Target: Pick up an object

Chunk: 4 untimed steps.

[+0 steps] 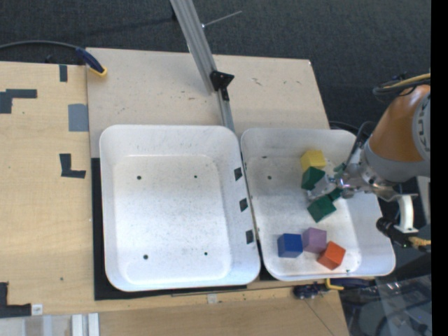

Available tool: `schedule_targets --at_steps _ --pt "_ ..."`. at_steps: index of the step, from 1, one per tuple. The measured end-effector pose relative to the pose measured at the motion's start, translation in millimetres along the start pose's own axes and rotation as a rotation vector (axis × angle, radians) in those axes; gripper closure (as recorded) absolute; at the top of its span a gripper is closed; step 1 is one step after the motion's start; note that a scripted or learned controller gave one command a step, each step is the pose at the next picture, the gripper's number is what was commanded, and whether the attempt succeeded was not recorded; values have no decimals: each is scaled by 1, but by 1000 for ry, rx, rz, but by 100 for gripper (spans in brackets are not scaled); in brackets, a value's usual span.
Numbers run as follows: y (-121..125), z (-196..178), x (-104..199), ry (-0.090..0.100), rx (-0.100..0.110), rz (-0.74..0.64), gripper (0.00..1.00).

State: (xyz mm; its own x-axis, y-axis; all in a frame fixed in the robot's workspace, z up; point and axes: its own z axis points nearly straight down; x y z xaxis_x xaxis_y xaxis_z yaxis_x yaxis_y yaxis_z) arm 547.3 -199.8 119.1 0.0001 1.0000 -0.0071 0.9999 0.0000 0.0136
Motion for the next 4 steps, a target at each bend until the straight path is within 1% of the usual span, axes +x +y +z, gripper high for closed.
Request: schedule_targets --at_steps 1,2,3,4 --pt "4 4 -2 -5 -10 0 0" --pt "4 -5 -2 -6 -10 -1 100" --pt "16 -58 1 6 10 -2 100" --pt "28 -116 0 5 8 -2 100"
